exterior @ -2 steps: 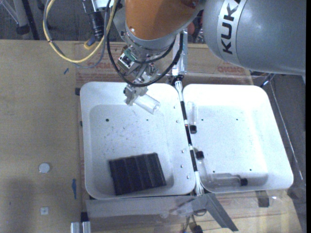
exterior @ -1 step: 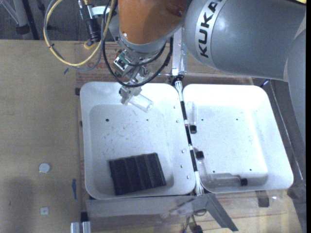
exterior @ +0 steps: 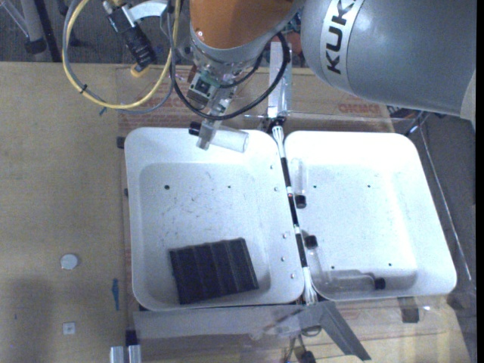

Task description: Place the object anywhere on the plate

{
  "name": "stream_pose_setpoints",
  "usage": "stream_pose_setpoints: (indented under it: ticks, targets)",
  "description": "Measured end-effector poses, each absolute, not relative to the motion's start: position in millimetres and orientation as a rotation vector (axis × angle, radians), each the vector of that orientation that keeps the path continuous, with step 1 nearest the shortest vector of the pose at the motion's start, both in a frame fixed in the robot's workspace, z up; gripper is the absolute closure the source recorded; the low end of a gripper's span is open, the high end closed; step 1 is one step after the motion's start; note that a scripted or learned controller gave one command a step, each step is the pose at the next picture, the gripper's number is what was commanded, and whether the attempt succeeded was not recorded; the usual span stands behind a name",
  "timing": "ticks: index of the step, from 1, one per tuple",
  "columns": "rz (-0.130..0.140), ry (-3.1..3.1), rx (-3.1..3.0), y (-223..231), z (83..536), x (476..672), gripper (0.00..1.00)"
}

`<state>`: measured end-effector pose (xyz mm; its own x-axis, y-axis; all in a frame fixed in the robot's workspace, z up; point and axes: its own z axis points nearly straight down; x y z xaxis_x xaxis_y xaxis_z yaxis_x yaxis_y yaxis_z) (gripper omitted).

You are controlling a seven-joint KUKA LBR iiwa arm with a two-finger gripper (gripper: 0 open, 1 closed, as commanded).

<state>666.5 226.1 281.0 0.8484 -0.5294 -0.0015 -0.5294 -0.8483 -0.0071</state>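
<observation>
Clear plastic tube (exterior: 227, 140) is lying at the left white bin (exterior: 144, 203)'s upper rim under our hand (exterior: 208, 131); grip unclear. We're likely carrying toward the dark ribbed plate (exterior: 213, 270).

- My arm (exterior: 378, 29) reaches in from the right, its orange band above the far rim of the left bin (exterior: 144, 203).
- The gripper (exterior: 206, 134) hangs over that bin's far edge, with a pale, clear cylindrical piece (exterior: 231, 140) just beside its tip; I cannot tell whether it is gripped.
- A dark ribbed plate (exterior: 213, 270) lies flat near the left bin's near wall.
- The right bin (exterior: 431, 225) sits touching the left one.
- A yellow cable (exterior: 91, 89) loops over the bench (exterior: 53, 187) behind.
</observation>
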Motion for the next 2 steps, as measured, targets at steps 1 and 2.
stream_pose_setpoints:
  ticks: [1,2]
  targets:
    - [0.001,0.872,-3.004,226.3,292.0,667.2,1.00]
    - [0.001,0.878,-2.995,227.3,302.9,667.8,1.00]
